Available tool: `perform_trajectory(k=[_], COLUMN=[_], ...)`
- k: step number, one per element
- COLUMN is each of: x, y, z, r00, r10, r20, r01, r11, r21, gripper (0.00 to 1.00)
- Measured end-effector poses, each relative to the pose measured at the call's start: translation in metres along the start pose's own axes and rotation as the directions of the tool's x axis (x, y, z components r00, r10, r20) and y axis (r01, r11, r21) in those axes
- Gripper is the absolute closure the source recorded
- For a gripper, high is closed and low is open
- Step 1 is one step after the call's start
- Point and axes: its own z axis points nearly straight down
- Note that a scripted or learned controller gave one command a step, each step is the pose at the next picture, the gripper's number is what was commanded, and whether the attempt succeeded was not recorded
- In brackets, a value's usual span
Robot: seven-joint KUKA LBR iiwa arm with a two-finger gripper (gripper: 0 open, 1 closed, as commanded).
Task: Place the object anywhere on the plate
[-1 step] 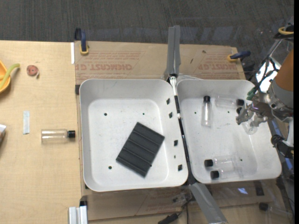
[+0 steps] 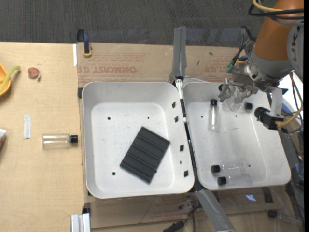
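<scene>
While the gripper [image 2: 235, 98], its opening state not discernible, hovers over the right white bin [image 2: 270, 178] beside the clear plastic vial [image 2: 213, 115], the next move requires grasping for transfer to the dark ribbed rectangular plate [image 2: 145, 154].

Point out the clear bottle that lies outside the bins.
The bottle on the wooden bench left of the left bin, on its side with its black cap pointing right. The other bottles lie in the right bin.
</scene>
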Motion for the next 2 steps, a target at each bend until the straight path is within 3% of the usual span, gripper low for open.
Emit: perform_trajectory(k=[1,2], x=[0.076,0.160], y=[-0.089,-0.107], z=[0.047,0.038], r00=[0.991,0.952], r10=[-0.131,-0.305], r20=[0.000,0.000], r01=[0.131,0.305], r11=[0.991,0.952], r21=[0.002,0.000], gripper=[1.00,1.00])
